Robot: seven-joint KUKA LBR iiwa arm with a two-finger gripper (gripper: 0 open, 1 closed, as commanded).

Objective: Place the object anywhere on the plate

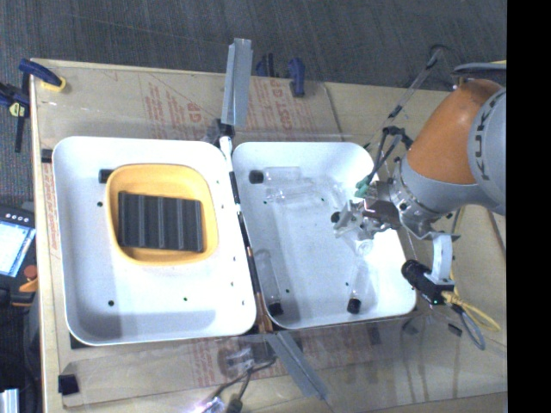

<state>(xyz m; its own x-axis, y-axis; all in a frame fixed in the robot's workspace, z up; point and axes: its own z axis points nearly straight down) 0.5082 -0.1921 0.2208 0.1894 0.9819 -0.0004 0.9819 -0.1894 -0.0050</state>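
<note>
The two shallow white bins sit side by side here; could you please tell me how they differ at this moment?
The left white bin holds a yellow rounded plate with a dark ribbed block on it; the right white bin holds no plate. The grey arm's pincer is over the right bin's right side, away from the left bin. Both are shallow, white, with rounded corners and small dark spots on their floors.

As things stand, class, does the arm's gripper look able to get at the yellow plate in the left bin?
Probably yes. The gripper hangs over the right bin, and the yellow plate lies uncovered in the left bin. Between them are just the bins' low rims, though the reach across is long.
</note>
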